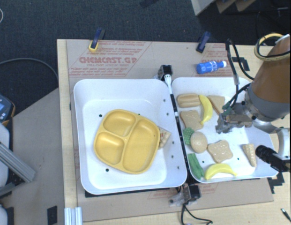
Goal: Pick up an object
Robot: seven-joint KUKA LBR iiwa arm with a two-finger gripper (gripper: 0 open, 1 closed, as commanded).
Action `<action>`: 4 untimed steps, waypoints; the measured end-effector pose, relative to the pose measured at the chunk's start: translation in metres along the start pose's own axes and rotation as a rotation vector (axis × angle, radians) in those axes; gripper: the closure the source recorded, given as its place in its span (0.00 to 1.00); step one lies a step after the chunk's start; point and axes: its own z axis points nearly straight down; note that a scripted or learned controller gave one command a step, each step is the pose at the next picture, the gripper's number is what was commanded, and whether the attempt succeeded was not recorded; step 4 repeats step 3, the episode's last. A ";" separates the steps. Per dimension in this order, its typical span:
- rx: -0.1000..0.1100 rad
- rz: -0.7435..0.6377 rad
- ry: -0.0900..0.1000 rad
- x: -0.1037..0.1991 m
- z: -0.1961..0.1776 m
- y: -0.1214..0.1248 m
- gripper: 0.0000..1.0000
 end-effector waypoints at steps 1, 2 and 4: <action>0.002 -0.001 0.000 0.054 0.015 0.004 1.00; 0.001 0.002 -0.001 0.064 0.015 -0.003 1.00; -0.004 0.003 -0.003 0.062 0.003 -0.007 1.00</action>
